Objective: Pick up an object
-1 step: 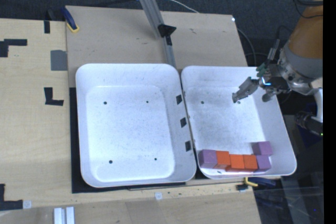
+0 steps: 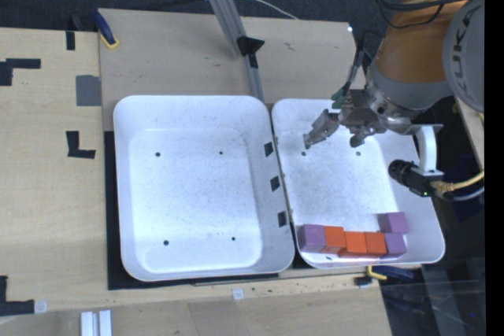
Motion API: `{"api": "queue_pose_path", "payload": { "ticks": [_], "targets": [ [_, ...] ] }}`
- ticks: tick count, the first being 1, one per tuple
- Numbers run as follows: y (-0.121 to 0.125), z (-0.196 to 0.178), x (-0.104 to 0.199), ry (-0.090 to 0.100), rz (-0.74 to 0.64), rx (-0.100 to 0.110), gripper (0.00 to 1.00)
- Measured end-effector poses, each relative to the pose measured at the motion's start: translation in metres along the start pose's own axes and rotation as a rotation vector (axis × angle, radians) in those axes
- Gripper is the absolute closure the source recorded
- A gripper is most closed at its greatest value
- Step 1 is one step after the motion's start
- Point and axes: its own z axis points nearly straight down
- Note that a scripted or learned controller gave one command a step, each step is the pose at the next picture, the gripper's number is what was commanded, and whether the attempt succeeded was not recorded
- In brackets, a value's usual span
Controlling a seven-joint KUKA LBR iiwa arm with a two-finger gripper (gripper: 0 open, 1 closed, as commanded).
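The tool (image 2: 336,134) hangs over the upper part of the right-hand bin (image 2: 293,169), its two fingers spread apart with nothing between them, a stance that suits a descent not yet begun. The blocks it could take lie well below it in the view, packed in a row against the bin's near wall: a purple block (image 2: 313,237), orange blocks (image 2: 354,241) and a second purple block (image 2: 394,230) at the row's far end. The left bin (image 2: 126,122) sits beside it on the bench (image 2: 47,169).
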Motion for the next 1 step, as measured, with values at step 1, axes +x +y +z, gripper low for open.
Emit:
{"api": "queue_pose_path", "payload": {
  "ticks": [1],
  "targets": [
    [0.069,0.0195,0.0609,-0.002,0.0,-0.004,0.0]
  ]
}}
